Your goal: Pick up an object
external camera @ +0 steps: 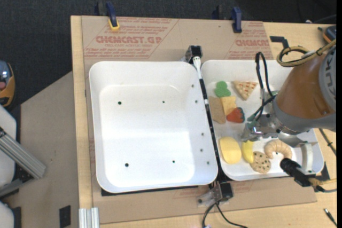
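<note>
The gripper [255, 130] hangs low over the middle of the right bin [267, 67], its metal tip close above the toy food; whether it is spread or closed cannot be told from this angle. The arm [305, 92] above it is a broad orange-brown cylinder with black cables looping off its top.

Just beside the tip lie a red strawberry-like piece [235, 115], a yellow block [229, 103] and a tan bread-like slab [217, 110]. Toward the bin's near edge sit a smooth pale-yellow rounded piece [231, 150], a small yellow lemon shape [247, 151], a brown speckled cookie [261, 162] and a ridged tan croissant [277, 147]. Toward the far edge are a lumpy green piece [223, 88] and a triangular pizza slice [245, 88].

The left bin [96, 115] is glossy white plastic with rounded corners and four small dark dots on its floor. Both bins rest on a brown board [85, 50] printed in red with "CHEMCAST G P", held by blue clamps [111, 12] at its far edge.
</note>
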